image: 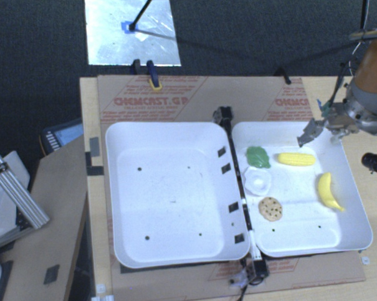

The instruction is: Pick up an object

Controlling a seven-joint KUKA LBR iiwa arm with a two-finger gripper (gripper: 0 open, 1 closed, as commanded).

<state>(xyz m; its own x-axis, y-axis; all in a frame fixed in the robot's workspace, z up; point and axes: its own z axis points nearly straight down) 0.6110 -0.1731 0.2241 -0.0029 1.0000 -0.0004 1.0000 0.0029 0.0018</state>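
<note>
Gripper (308,137) above the right bin (354,233); nothing held, finger state unclear.
Corn (296,159) lies just below-left, long axis across the view.

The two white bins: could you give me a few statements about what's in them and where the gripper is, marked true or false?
1. All the objects lie in the right bin. True.
2. The banana lies in the left bin. False: it lies in the right bin, near its right wall.
3. The corn cob lies right of the green object. True.
4. The gripper holds the cookie. False: the cookie lies on the bin floor; the gripper hangs near the bin's far edge, above the corn cob.
5. The cookie sits just below a white object. True.
</note>
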